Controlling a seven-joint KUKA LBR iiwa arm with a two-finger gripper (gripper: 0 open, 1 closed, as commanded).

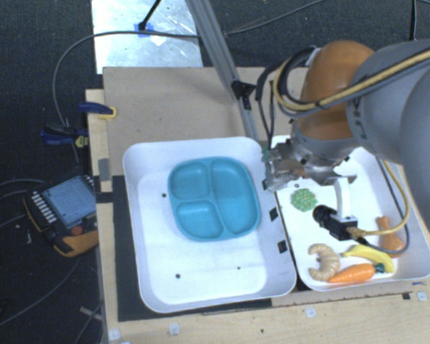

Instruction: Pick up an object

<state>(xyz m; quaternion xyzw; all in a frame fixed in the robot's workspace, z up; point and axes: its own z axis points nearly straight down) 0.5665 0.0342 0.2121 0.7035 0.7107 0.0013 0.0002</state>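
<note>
Just beside the green ball [302,199], hand [284,172] hangs over the white bin [424,264]; opening cannot be told, nothing seen held. Ball, and croissant [323,259] and carrot [350,273] beyond it, lie loose. Judgement: nothing picked yet; grasp and lift remain.

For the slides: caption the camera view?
Gripper over the right bin near a green knobby ball; croissant, carrot, banana at its near end; blue divided plate in the left bin.

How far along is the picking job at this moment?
Done: nothing looks lifted; the green bumpy plastic ball and tan croissant toy lie in the right white bin. In hand: the end effector hangs above that bin, near the ball. Left: grasping and lifting an object.
</note>
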